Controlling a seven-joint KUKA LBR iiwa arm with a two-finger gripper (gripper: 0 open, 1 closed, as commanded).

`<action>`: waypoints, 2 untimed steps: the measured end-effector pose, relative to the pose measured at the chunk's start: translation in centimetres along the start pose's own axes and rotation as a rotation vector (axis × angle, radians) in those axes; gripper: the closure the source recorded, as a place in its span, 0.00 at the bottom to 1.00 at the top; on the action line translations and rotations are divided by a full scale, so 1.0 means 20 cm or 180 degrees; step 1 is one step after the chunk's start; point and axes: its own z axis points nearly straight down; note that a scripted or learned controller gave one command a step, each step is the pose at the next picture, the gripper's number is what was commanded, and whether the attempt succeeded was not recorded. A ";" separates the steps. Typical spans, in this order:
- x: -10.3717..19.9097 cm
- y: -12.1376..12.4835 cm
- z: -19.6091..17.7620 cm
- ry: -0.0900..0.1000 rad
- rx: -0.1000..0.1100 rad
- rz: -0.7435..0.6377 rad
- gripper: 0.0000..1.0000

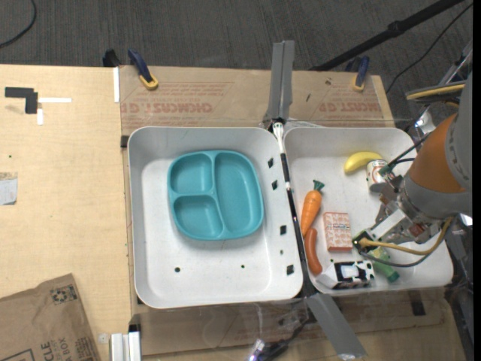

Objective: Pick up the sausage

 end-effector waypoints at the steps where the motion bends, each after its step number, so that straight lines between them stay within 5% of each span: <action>1: 0.15 -0.10 0.04 0.0009 -0.0011 -0.0774 1.00; 2: 0.03 -0.07 -0.06 0.0011 -0.0014 -0.1187 1.00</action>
